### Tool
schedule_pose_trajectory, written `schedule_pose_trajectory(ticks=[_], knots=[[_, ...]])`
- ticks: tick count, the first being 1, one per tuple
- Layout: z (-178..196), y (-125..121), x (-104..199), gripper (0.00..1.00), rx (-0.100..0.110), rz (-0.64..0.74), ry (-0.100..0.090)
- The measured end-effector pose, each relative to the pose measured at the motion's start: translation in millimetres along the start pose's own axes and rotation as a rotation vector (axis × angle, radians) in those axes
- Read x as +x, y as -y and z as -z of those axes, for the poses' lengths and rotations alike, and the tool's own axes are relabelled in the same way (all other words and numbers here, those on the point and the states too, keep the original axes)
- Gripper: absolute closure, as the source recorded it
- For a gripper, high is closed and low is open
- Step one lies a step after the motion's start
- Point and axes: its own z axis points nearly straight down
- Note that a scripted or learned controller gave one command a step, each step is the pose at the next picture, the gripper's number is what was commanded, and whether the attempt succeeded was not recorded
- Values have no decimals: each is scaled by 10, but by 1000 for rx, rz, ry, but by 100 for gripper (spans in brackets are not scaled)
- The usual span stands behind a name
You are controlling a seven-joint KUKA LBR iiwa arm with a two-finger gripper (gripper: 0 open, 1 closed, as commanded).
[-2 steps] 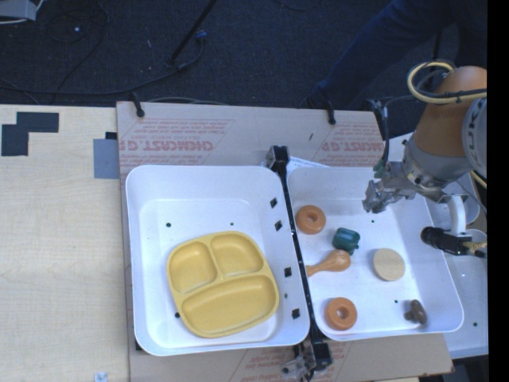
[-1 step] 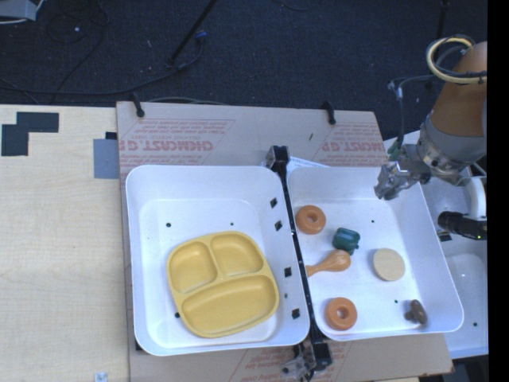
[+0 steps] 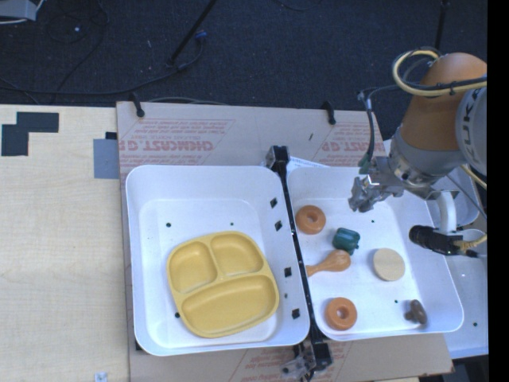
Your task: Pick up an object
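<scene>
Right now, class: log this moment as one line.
gripper: above right bin, holding nothing | nearest: teal block | left bin: yellow tray

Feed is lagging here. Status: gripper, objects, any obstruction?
Gripper over right bin, upper part, nothing seen in it. Nearest: teal block, donut, both loose on bin floor. Nothing in the way.

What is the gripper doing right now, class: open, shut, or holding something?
Gripper: above the far part of the right bin, nothing seen between its fingers; open or shut cannot be told from this view.
</scene>
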Motion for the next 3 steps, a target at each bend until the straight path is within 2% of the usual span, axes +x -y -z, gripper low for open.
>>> schedule_pose_trajectory(ticks=[1, 2, 3], knots=[[93, 241, 506, 100, 0, 0, 0], [197, 349, 1000, 100, 0, 1, 0], [174, 616, 1510, 100, 2, 0, 1]])
